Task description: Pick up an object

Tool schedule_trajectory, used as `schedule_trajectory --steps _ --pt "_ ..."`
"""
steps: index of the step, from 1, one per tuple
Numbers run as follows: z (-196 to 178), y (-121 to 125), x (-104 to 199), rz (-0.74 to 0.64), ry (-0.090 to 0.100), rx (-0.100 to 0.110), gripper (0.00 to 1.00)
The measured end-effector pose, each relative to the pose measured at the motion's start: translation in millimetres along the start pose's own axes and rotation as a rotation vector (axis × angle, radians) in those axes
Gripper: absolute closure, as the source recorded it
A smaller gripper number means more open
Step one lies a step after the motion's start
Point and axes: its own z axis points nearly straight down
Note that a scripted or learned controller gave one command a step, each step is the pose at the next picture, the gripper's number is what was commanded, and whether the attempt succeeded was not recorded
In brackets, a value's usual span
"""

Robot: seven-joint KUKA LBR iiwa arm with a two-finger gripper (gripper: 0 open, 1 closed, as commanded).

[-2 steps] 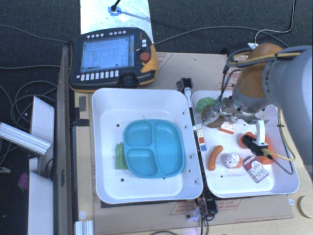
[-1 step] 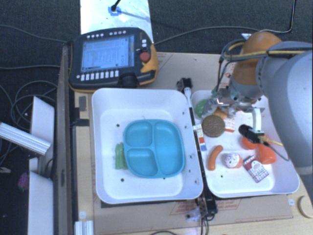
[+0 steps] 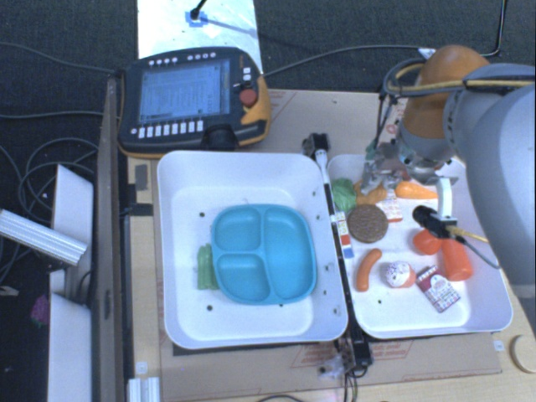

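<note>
The gripper (image 3: 381,177) is low over the far end of the right bin (image 3: 490,304), its metal parts crowded among the toys there, and whether it is spread or closed, or has anything in its hold, I cannot tell from this angle. Just beside it lie a green leafy piece (image 3: 342,195) and an orange carrot-like piece (image 3: 414,190); the gripper seems to touch or nearly touch a small orange item (image 3: 371,197) under it. A little nearer sits a brown round cookie (image 3: 368,223), then a sausage (image 3: 367,270), a white ball-like toy (image 3: 398,274), a red tomato shape (image 3: 426,242), an orange-red block (image 3: 457,260) and a small red-and-white carton (image 3: 438,289). The left bin (image 3: 180,224) holds a blue divided plate (image 3: 262,254) with a green piece (image 3: 205,267) just beside it.

Judging by the pose, this is the descent or grasp stage of the pick, aimed at the cluster in the far corner. The next move calls for closing squarely on one item, then lifting straight up; the crowded neighbours could get nudged or cause a slip
</note>
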Motion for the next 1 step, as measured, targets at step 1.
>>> schedule_trajectory --steps 1 --pt "-83.2 -32.1 52.6 -0.005 0.008 -0.009 1.00"
